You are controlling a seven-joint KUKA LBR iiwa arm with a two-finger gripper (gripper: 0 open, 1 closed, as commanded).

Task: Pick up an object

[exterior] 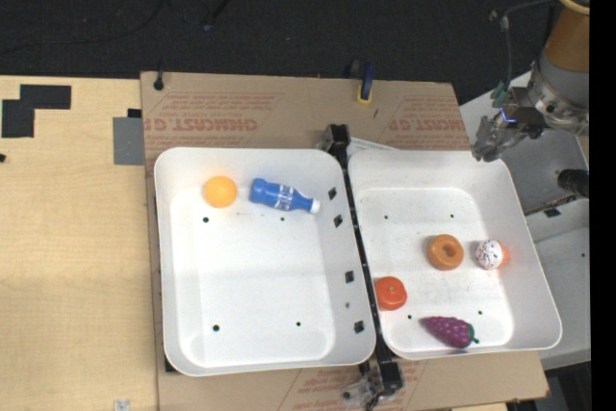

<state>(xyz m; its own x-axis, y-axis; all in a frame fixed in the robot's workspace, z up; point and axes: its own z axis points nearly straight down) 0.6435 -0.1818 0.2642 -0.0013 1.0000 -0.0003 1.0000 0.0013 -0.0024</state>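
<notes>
Objects lie ready in both bins, none yet taken up. Nearest the arm, in the right bin, sit an orange ring-shaped toy, a small white ball with red speckles just beside it, a red-orange rounded piece against the bin's left wall, and a purple bunch of grapes at the lower edge. The left bin holds an orange ball and a blue bottle with a white cap lying on its side, near each other in its upper part.

The end effector hangs at the upper right of the frame, above the right bin's far corner and well apart from every object; whether it is open or closed I cannot tell from here.

To my eye the ring is the kindest target: flat, stable, with a rim to pinch. The balls look smooth and apt to roll, the grapes knobbly and soft. A straight descent, centred, would serve best. The bins are glossy white plastic on brown cardboard over the pale wood bench.
</notes>
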